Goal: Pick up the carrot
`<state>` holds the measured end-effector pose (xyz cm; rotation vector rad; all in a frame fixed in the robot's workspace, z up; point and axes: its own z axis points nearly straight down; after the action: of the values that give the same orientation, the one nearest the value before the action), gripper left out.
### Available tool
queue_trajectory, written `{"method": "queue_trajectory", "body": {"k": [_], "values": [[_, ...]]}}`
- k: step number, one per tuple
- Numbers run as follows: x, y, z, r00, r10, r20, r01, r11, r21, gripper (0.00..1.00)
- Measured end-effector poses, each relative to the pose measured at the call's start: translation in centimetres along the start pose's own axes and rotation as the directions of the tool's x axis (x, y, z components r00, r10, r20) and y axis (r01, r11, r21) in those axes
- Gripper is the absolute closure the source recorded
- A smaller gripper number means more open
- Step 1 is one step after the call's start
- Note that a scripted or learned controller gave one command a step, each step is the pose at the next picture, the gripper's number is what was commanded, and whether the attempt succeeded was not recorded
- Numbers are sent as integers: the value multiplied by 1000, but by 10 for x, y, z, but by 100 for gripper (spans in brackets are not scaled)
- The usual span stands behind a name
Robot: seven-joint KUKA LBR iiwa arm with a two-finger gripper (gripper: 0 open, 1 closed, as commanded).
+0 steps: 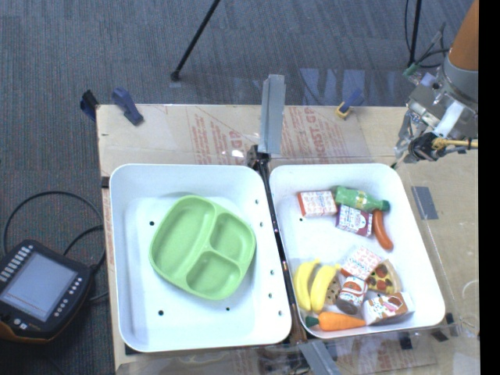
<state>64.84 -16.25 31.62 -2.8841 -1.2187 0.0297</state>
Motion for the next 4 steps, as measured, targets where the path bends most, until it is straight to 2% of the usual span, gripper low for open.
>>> {"method": "queue_trajectory", "body": {"k": [3,4], "values": [[9,-4,-17,999,-32,15,31,999,17,100],[-6,-28,62,994,105,-10,-105,994,-9,100]]}}
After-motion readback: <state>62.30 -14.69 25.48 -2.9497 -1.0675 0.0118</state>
